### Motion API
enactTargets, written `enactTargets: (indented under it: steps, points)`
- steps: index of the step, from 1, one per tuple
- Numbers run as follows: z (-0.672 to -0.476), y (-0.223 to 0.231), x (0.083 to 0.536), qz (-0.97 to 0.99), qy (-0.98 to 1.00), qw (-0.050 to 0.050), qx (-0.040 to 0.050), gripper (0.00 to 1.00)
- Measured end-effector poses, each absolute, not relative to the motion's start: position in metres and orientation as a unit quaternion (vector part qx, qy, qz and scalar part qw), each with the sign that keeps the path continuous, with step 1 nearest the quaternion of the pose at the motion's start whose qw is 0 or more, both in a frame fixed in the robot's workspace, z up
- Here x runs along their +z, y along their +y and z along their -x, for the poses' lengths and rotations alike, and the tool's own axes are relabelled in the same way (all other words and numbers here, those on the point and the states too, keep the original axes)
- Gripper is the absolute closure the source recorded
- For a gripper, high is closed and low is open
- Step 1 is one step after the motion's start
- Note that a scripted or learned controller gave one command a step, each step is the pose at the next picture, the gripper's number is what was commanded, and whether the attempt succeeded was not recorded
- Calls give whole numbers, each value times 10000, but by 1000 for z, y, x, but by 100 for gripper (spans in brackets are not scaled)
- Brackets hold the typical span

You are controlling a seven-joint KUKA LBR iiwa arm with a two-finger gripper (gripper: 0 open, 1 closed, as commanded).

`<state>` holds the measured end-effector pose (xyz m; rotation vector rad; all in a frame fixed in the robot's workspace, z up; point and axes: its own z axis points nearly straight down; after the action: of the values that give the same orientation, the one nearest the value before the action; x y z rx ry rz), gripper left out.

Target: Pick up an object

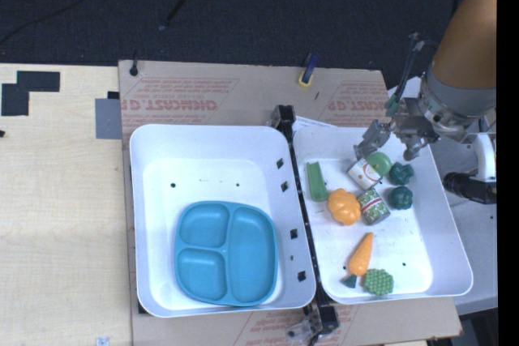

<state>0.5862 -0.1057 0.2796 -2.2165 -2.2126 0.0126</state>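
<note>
The shallow white left bin [146,166] was occupied by a blue divided plastic tray [226,253]. In the right white bin [454,255], small toy foods [361,207] were clustered, over which the gripper [391,142] was poised, spread open and empty, presumably for a grasp.

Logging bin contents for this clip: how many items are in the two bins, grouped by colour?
Green: 5 (flat piece, round one, two dark ones, bumpy one)
Orange: 2 (round fruit, carrot)
Blue: 1 (divided plate)
Labelled, mixed colours: 2 (white pack, can)
Total: 10
</note>
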Motion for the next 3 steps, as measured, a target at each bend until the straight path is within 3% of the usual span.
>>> enactTargets:
  steps: [1,3]
  points:
    - [-588,-106,286,7072,-7070,3,5,0]
    - [-594,-95,166,7071,-7071,31,19,0]
